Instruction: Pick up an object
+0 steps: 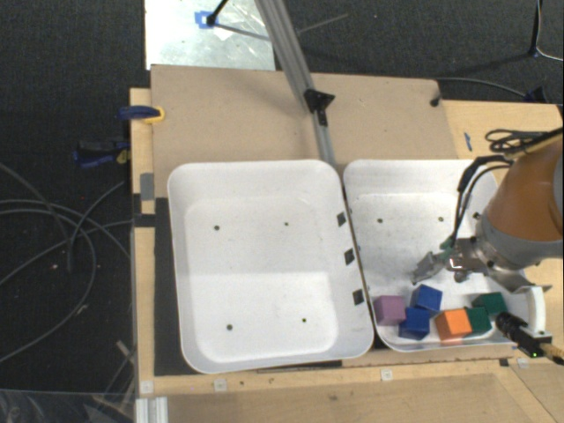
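Seen from above: the gripper (429,268) hangs just above a blue block (427,298) in the right bin (397,201) (front edge), its 2 fingers apart, gripping nothing. Purple, orange and green blocks lie alongside.

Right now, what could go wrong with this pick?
1. The blocks are bunched in the right bin's near corner: two blue blocks touch, with the orange block and green block close by, so fingers may jam or nudge neighbours.
2. The purple block sits near the bin wall, leaving little room.
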Controlling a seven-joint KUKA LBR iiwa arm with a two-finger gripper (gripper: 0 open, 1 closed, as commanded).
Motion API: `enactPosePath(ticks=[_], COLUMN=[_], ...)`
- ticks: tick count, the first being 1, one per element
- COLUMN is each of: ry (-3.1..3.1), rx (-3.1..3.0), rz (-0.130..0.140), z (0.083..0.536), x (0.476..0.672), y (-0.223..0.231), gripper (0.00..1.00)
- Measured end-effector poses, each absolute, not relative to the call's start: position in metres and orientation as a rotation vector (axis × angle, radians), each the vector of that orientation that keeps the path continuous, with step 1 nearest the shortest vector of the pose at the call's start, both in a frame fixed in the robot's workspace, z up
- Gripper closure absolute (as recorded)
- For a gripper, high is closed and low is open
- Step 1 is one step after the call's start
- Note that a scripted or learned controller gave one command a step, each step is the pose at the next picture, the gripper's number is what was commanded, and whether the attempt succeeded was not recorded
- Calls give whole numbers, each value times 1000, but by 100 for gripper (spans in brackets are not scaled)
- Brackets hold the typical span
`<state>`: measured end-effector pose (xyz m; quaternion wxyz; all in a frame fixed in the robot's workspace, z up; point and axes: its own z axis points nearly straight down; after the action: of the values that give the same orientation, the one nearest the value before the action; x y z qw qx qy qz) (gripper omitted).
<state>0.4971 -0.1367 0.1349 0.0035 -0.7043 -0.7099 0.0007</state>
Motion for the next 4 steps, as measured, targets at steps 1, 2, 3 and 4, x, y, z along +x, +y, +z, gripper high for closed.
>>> enactPosePath(ticks=[1,2,3,4], ry=[-2232,-2230,-2236,-2227], rx=[-2214,-2217,-2213,-2218], rz=[-2,-4,-11,-3], z=[88,101,194,191], x=[547,546,511,510], y=[-132,-133,-71,-74], gripper=[0,100,100,0])
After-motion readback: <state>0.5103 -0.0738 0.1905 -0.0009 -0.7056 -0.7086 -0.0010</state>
